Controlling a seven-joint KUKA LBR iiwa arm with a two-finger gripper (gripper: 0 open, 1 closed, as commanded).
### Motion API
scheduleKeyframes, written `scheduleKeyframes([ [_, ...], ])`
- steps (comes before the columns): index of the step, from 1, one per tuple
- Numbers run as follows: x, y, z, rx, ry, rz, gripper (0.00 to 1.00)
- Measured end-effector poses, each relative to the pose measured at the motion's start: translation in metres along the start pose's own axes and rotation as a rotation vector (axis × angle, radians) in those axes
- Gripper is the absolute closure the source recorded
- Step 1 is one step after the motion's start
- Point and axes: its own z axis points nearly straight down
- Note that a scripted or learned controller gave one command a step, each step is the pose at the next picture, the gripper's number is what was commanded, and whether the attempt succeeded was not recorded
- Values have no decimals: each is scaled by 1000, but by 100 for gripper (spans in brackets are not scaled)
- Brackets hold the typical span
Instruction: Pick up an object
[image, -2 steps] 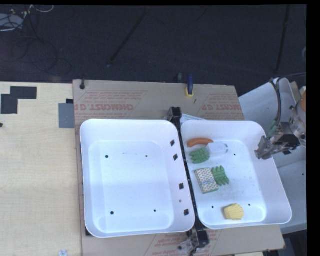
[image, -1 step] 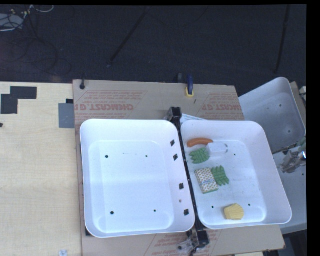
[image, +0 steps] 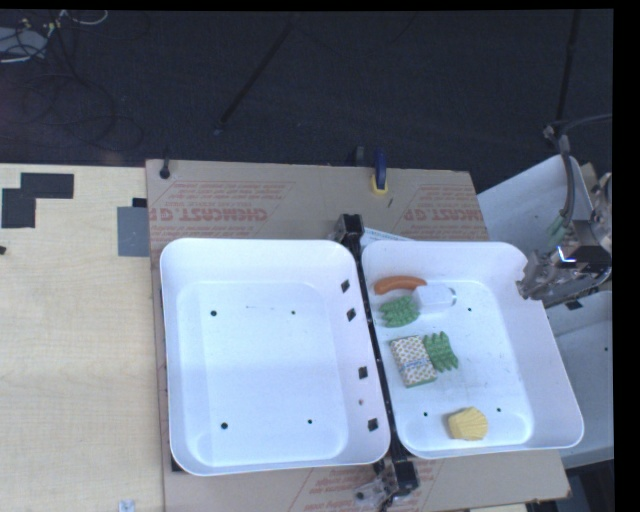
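Note:
The right bin (image: 545, 345) holds several small objects: an orange sausage-shaped piece (image: 400, 284), a clear pale piece (image: 436, 296), a green leafy piece (image: 399, 311), a speckled tan block (image: 412, 361) with another green piece (image: 440, 351) beside it, and a yellow corn-like piece (image: 467, 424) near the front. My gripper (image: 553, 279) hangs at the right bin's far right rim, apart from all the objects.
The left bin (image: 180, 350) lies beside the right one, joined by a black clip strip (image: 364, 330). Both rest on a cardboard sheet (image: 250, 205) over a pale wooden bench (image: 70, 350). A blue-and-yellow clamp (image: 380, 172) stands at the cardboard's back edge.

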Motion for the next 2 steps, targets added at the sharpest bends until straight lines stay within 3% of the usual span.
scheduleKeyframes([
  [1, -79, -44, -37, 2, -5, 17, 100],
  [2, -2, -44, 100, 21, 7, 4, 100],
])
